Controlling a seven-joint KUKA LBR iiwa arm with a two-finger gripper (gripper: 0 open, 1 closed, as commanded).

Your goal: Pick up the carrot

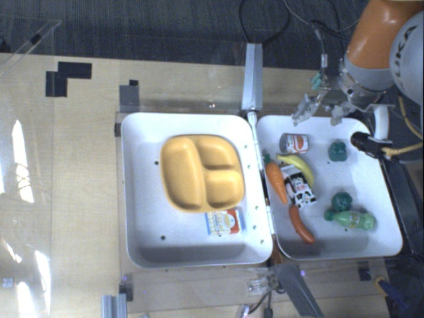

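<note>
The orange carrot, green stub at its upper end, lies along the left wall of the right bin. It rests beside a banana and a small black-and-white carton. My gripper hangs over the bin's far edge, above and to the right of the carrot and well apart from it. Its fingers are spread open with nothing between them.
The right bin also holds a can, a reddish sausage-like piece, two dark green lumps and a green bottle. In the left bin sit a yellow divided plate and a small packet.
</note>
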